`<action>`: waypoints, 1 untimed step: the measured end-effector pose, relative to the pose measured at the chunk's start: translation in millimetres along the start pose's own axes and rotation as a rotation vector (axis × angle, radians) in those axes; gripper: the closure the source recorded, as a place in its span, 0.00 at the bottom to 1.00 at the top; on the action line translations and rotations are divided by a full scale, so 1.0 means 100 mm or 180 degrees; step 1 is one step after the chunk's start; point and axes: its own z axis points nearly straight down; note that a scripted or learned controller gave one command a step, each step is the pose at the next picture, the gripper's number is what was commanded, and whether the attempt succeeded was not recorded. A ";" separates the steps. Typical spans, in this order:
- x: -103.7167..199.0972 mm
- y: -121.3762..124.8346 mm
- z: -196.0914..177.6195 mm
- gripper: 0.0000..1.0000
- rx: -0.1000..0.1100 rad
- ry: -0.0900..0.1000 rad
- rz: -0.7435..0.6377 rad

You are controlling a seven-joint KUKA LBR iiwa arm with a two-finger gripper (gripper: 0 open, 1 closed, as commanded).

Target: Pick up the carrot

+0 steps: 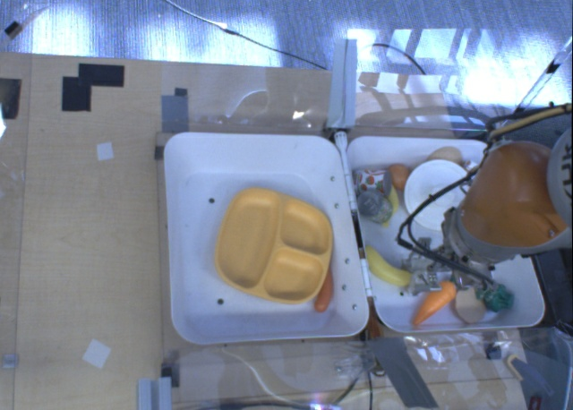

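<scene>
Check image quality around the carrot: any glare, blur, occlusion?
Camera view: bright glare patches on the floor up top; the carrot in the right bin is evenly lit but soft; the arm and its cables cover much of that bin.

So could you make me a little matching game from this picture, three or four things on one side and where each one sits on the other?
Things:
1. yellow divided plate
2. banana
3. white round plate
4. carrot

Places:
A. right bin, front, beside the gripper
B. right bin, toward the back
C. left bin, middle
D. right bin, by the wall between the bins

Pairs: 1-C, 2-D, 3-B, 4-A
</scene>
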 end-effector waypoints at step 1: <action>-0.12 -0.42 -0.30 1.00 -0.0006 0.0019 0.0097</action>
